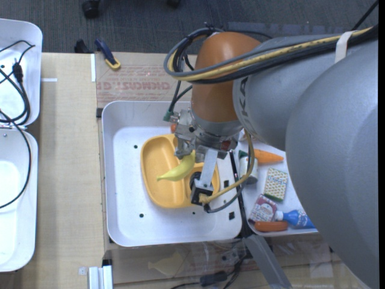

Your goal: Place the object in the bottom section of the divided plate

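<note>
A yellow divided plate point(157, 161) lies in the middle of the right white bin point(123, 179). A yellow banana point(175, 171) hangs slanted over the plate's right half, its lower tip pointing left. Its upper end sits between the fingers of my gripper point(189, 158), which is shut on it. The orange-banded wrist point(218, 77) looms directly above and hides the plate's right rim and the far part of the bin.
To the right of the gripper lie an orange carrot point(266, 156), a checkered box point(276, 184), a red-white packet point(263, 209) and a blue-white tube point(296, 219). The left bin point(24, 161) holds black cables point(13, 92). A blue clamp point(107, 54) rests on the cardboard behind.
</note>
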`<state>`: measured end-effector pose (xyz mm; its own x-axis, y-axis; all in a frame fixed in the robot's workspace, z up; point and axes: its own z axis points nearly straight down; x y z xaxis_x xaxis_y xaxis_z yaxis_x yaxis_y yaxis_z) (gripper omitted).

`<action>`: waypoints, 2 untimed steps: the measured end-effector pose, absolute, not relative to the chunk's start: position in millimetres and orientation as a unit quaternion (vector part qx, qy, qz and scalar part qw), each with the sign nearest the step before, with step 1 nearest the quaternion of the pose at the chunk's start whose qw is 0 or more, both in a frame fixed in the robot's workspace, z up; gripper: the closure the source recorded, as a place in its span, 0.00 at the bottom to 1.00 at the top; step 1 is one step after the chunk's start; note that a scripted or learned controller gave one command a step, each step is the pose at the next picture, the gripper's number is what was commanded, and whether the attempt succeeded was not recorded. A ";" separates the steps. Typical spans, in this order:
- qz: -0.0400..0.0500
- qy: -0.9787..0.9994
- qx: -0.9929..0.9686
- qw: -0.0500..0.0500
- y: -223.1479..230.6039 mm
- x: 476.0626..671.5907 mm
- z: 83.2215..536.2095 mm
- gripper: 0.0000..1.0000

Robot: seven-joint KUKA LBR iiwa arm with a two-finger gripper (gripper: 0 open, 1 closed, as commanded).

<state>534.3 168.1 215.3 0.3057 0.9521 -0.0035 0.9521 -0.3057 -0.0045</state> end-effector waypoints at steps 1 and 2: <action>0.005 -0.587 -0.809 0.001 165.7 535.0 223.0 1.00; 0.005 -0.587 -0.810 0.001 165.6 535.1 223.2 0.00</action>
<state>535.1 165.6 223.2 0.3110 0.9504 -0.0065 0.9504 -0.3110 -0.0064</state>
